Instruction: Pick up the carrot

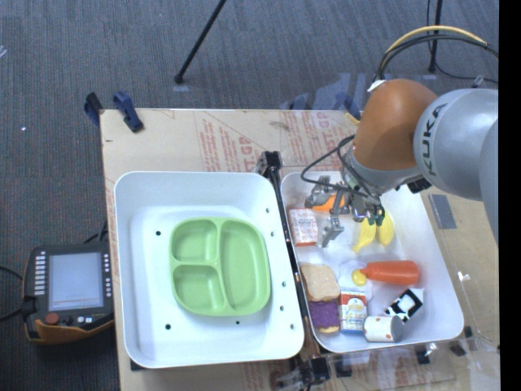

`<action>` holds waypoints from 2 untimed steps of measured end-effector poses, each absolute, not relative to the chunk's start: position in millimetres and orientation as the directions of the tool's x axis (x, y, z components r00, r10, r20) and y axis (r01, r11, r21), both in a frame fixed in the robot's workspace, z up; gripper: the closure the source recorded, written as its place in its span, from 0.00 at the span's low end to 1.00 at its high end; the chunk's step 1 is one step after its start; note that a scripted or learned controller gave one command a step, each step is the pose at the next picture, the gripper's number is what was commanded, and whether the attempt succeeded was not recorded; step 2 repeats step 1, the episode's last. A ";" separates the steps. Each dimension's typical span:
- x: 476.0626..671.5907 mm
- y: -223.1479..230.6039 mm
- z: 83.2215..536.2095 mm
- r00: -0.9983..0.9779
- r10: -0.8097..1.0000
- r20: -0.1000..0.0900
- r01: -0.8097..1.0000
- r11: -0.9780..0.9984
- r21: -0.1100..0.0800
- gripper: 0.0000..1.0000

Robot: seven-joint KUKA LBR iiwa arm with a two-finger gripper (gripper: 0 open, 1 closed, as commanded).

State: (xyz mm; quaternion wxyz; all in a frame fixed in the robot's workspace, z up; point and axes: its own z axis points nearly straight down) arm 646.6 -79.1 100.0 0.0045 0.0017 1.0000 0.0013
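The long orange carrot [393, 271] lies flat in the right white bin [442, 255], close to that bin's right wall and about halfway along it. Nothing is holding it. The carrot points across the bin, with one end near a little yellow and white carton [359, 278].

The grey metal gripper [343, 215] hangs over the far part of the same bin, near its far left corner. I cannot tell how it is set, because the round orange part of the arm sits right above it and the metal bits blur together. Nothing can be seen pinched in it.

Just beside the gripper are two yellow bananas [375, 231] and a small red and white packet [304, 226]. A slice of brown bread [321, 282], a purple lumpy thing [325, 316], a small juice box [352, 312] and a white cup lying on its side [383, 328] crowd the near part of the bin. The left white bin [146, 210] holds a green plate with three parts [220, 265].

What could go wrong? The gripper is near the bananas, not the carrot, so if it goes straight down it may grab a banana. The carrot is smooth and round, so it could roll or slip out. The carton is touching or almost touching it, so the carton might get bumped or picked up too.
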 end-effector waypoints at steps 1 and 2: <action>613.3 -46.9 190.3 -0.953 0.302 -0.007 0.302 0.953 0.003 1.00; 613.3 -46.9 190.3 -0.953 0.302 -0.007 0.302 0.953 0.003 1.00</action>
